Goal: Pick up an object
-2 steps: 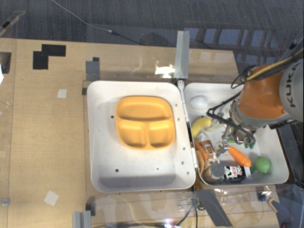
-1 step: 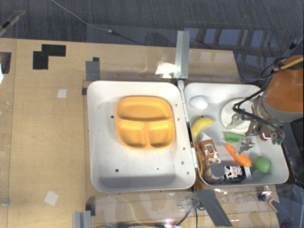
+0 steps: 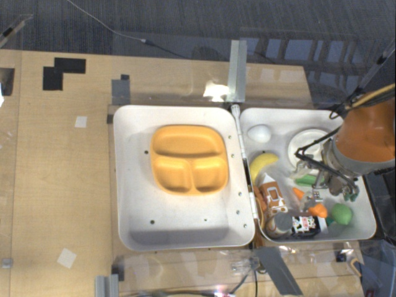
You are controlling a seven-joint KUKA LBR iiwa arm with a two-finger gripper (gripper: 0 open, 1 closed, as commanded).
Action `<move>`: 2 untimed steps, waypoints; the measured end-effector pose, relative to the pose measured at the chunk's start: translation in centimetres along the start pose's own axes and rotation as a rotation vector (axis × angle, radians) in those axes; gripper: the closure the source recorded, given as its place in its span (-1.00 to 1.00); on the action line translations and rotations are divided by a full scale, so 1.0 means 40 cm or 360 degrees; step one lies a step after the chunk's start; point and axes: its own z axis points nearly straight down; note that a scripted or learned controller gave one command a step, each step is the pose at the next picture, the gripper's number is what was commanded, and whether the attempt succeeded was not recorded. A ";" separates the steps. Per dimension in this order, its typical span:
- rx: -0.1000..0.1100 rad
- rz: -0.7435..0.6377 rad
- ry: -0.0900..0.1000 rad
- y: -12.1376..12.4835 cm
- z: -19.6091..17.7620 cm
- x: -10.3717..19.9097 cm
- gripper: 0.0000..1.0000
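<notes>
Left bin (image 3: 133,184): holds an orange divided tray (image 3: 187,158) near its middle.
Right bin (image 3: 278,117): crowded; yellow banana-like item (image 3: 264,163) by its left wall, green ball (image 3: 341,215) and small orange piece (image 3: 318,210) near its front right corner.
Gripper (image 3: 322,187): low over the right bin's middle; open or closed, cannot tell.
Risk: tight clutter may make the grasp slip or snag a neighbouring item.

Right bin (image 3: 370,228) below me, crowded: yellow banana (image 3: 262,164), green ball (image 3: 341,215), small orange piece (image 3: 318,210), white ball (image 3: 258,132).
</notes>
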 end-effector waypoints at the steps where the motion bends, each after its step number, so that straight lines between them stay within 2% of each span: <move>1: 0.0001 0.0081 -0.0018 -0.084 0.016 0.053 -1.00; 2: 0.0013 0.0288 -0.0041 -0.039 0.010 0.083 -1.00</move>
